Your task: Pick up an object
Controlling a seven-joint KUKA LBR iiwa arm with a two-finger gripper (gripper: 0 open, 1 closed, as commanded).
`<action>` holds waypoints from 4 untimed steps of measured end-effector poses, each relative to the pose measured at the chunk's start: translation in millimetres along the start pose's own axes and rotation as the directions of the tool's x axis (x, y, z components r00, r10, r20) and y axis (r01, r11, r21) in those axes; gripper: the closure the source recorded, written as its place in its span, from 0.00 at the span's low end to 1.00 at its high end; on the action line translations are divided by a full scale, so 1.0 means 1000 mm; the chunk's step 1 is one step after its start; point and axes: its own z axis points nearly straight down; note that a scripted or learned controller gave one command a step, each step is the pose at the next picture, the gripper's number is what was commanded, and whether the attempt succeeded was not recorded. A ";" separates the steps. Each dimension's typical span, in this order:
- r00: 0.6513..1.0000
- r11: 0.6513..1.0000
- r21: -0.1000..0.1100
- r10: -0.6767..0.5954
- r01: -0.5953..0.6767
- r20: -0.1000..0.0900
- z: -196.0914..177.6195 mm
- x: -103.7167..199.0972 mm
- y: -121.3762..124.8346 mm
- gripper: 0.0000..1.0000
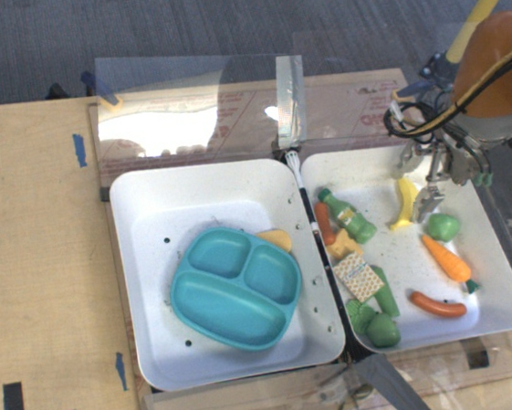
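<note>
You've got the end effector [432,190] low over the right bin [500,254], far-right corner, w/ its tip just beside the banana [407,202] and just above the green ball [442,226]. Can't tell if it's open or closed. Nothing visibly gripped. Near it: carrot [448,258], sausage [437,305], green bottle [347,216]. Left bin [136,204] on the worktop [34,271] carries the teal divided plate [236,286].
</note>
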 end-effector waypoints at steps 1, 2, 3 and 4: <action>0.997 0.997 -0.003 0.078 -0.078 -0.002 0.024 0.028 0.042 0.00; 0.997 0.997 -0.001 -0.074 0.074 -0.001 0.022 0.103 0.010 0.00; 0.997 0.997 0.003 -0.075 0.075 0.016 0.008 0.098 0.011 1.00; 0.742 0.742 -0.003 -0.670 0.670 0.002 0.012 0.071 -0.028 1.00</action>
